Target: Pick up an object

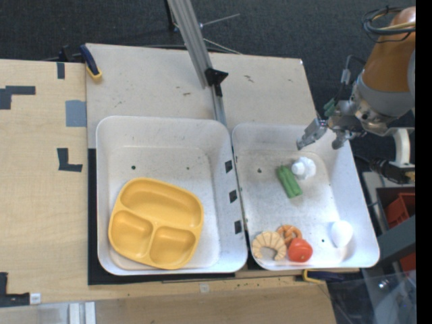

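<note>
The right bin (263,147) holds a green block (288,181) with a small white object (304,168) touching its upper right end. Along its front edge lie a tan croissant-shaped piece (271,244), an orange pretzel-like piece (289,232) and a red tomato (300,250). A white egg-like object (341,233) rests in the front right corner. My gripper (324,134) hovers over the bin's back right part, above and right of the green block, with its two fingers spread apart and nothing between them.
The left bin (162,140) carries a yellow divided plate (157,222) in its front half. A metal pole (196,39) slants down to the wall between the bins. A yellow-and-blue tool (91,62) lies at the bench's back left.
</note>
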Available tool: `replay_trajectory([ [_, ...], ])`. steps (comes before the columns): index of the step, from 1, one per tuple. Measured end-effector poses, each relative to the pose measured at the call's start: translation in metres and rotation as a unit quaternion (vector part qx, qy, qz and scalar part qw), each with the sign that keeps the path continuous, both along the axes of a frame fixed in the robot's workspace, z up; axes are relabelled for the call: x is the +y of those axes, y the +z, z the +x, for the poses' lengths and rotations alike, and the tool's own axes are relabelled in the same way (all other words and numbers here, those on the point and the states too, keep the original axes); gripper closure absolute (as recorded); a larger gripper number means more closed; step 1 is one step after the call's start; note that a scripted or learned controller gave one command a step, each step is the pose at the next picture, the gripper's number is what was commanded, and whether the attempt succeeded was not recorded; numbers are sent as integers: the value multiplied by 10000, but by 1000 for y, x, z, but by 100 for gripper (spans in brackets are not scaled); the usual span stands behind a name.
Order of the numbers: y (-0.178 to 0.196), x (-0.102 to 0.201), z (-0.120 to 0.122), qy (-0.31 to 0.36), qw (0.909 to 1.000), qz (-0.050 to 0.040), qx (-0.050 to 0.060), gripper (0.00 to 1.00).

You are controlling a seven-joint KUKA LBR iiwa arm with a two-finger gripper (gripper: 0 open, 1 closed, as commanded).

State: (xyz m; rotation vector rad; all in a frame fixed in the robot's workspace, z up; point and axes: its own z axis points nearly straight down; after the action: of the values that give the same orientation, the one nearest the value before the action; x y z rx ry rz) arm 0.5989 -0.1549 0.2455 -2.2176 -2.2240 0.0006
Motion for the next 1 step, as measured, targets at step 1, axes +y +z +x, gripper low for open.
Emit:
replay_trajectory([
  [1,0,0,0,-1,10000,1,0,0],
])
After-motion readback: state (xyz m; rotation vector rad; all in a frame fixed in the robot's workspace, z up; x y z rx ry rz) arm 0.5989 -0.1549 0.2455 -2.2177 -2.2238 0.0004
